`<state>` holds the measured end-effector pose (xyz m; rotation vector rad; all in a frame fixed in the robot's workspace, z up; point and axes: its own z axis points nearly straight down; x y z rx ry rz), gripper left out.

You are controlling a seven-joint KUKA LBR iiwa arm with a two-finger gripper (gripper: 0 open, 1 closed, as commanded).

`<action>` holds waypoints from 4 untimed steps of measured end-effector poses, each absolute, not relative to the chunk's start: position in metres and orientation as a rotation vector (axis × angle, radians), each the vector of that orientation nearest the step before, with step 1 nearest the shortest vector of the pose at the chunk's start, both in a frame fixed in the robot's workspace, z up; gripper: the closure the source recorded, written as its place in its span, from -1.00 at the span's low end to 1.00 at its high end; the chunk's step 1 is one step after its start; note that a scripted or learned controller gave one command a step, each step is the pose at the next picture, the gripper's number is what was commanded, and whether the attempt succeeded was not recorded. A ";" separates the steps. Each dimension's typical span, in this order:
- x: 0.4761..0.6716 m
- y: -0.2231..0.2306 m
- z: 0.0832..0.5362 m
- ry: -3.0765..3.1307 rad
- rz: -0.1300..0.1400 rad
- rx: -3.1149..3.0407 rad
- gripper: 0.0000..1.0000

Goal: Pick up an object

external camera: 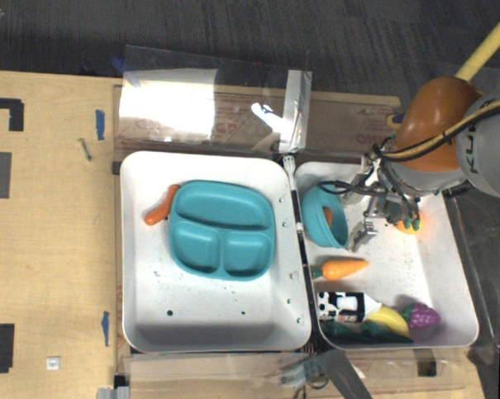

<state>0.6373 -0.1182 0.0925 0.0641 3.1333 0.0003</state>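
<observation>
My gripper [367, 231] hangs over the upper middle of the right bin [453, 278], just right of a teal bowl [324, 216] that lies tipped against the bin's left wall. A small orange and green toy [409, 224] sits close to the gripper's right. Below it lies a carrot [344, 269]. Along the front wall are a black-and-white spotted piece [342, 305], a yellow banana [387, 320] and purple grapes [423, 317]. I see nothing held in the gripper.
The left bin [138, 297] holds a teal divided plate [222, 228] with an orange sausage-shaped toy [159, 205] at its left edge. A clear plastic sheet [208, 110] stands behind the bins. The arm's orange band [435, 120] is above the right bin's back edge.
</observation>
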 end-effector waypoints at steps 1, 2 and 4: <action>0.584 -0.099 0.089 3.131 -0.004 0.036 -1.00; 0.546 -0.095 0.090 3.128 -0.004 -0.081 -1.00; 0.597 -0.114 0.088 3.105 0.002 0.425 -1.00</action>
